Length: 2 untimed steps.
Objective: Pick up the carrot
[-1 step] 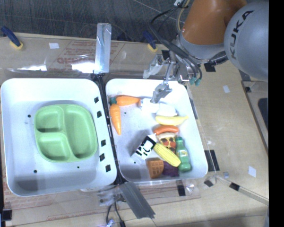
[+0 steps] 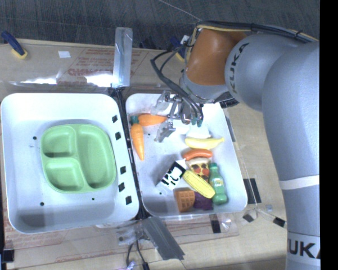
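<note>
over the right bin, claw near two carrots

left of the right bin [image 2: 236, 167]: a second white bin [image 2: 11, 151] bearing a green divided plate [image 2: 79, 156], well apart from the work and likely just a drop-off spot.

against the right bin's left wall: one carrot [image 2: 137, 141] lying lengthwise along the wall, tip toward the near end. just above it, near the far left corner: a second carrot [image 2: 152, 118] lying crosswise. both look loosely dropped, so either could serve as the target.

toward the right bin's middle: the gripper [image 2: 177, 116], hanging low beside the crosswise carrot's right end; fingers blurred among metal and cable, so spread cannot be judged, and nothing seen clamped between them.

along the right bin's right side and near corner: banana [image 2: 203, 143], corn cob [image 2: 198, 184], green bottle [image 2: 217, 183] and a waffle [image 2: 184, 198], heaped together and clear of the carrots.
</note>
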Each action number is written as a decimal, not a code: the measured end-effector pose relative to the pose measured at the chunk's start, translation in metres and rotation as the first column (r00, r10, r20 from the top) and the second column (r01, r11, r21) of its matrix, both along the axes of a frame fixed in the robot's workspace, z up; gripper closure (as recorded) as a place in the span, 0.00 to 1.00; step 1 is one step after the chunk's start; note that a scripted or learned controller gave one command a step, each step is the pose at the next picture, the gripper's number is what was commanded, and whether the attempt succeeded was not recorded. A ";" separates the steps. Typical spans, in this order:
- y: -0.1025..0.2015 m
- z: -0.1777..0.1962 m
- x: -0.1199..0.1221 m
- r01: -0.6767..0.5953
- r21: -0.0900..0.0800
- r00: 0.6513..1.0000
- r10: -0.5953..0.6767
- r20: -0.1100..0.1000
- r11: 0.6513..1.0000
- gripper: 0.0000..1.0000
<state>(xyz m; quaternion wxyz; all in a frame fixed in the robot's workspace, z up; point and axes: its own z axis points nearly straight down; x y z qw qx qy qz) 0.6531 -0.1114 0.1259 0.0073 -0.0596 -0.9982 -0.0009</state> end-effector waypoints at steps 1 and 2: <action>0.001 -0.030 -0.029 0.116 -0.004 0.993 -0.116 0.018 0.993 0.00; 0.011 -0.035 -0.016 0.386 -0.017 0.922 -0.387 -0.019 0.922 0.00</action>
